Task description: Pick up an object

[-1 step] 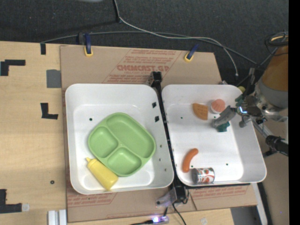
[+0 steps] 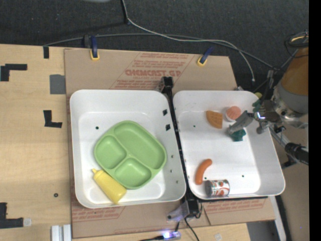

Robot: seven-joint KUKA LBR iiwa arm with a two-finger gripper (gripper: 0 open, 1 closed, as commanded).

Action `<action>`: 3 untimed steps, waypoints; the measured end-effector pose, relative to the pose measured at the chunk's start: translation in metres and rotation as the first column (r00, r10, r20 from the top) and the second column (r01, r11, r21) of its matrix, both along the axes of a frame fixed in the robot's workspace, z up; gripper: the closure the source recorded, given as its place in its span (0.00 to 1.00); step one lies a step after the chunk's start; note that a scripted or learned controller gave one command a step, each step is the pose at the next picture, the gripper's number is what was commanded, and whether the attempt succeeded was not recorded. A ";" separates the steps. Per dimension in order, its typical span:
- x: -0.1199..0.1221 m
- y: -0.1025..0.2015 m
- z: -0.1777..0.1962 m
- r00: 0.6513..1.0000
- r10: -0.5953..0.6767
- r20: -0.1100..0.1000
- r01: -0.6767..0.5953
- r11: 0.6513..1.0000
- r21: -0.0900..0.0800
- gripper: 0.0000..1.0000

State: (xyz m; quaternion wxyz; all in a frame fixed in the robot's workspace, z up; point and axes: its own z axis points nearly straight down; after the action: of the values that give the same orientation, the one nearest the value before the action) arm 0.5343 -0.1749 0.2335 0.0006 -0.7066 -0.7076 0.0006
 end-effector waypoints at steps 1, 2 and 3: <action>0.000 -0.010 -0.053 1.000 -0.002 -0.005 0.002 1.000 0.000 0.00; 0.001 -0.004 -0.098 1.000 0.000 -0.004 0.000 1.000 0.001 0.00; 0.001 -0.004 -0.150 1.000 0.000 0.002 0.000 1.000 -0.002 0.00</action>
State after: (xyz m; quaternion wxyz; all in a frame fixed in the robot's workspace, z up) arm 0.5354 -0.1789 0.0837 -0.0007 -0.7067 -0.7076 0.0008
